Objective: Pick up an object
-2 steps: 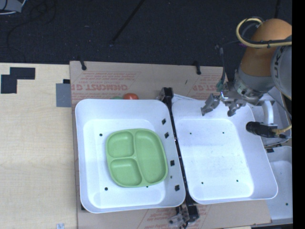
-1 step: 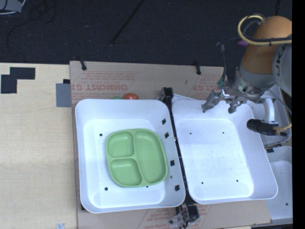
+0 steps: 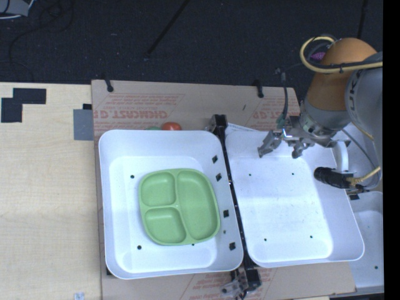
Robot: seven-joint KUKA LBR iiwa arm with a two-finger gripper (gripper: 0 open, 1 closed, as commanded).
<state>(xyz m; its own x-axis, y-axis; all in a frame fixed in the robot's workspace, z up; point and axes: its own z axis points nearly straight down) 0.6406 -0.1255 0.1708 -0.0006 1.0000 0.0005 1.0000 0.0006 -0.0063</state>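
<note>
A light green plate with three compartments (image 3: 179, 206) lies flat in the middle of the left white bin (image 3: 119, 167). My gripper (image 3: 282, 147) hangs over the far edge of the right white bin (image 3: 337, 242), well right of the plate. Its two fingers are spread apart, one fingertip (image 3: 265, 150) on the left, the other on the right, and nothing is between them. The grey arm with its orange band (image 3: 340, 74) comes in from the upper right.
A small red and green object (image 3: 167, 127) sits just behind the left bin's far rim on the cardboard sheet. A black divider with clips (image 3: 228, 195) runs between the bins. A black cable end (image 3: 334, 177) hangs over the right bin's right side.
</note>
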